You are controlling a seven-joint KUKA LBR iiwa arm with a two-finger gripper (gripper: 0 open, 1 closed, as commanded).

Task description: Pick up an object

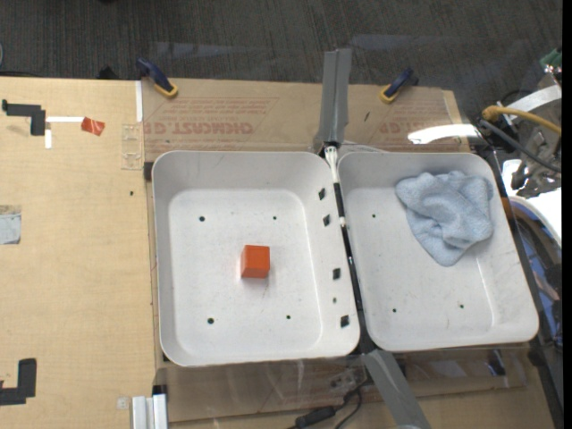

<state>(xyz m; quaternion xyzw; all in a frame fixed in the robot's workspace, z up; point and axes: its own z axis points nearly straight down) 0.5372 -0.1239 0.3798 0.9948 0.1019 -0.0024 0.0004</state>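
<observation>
Nothing lifted yet: orange block (256, 262) sits in the left bin (170, 239), grey cloth (447, 213) in the right bin (500, 320), pincer's state I cannot tell.

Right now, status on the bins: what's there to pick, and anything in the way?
Orange block sits alone mid left bin. Crumpled grey cloth lies in right bin, upper part. Nothing crowds either.
</observation>
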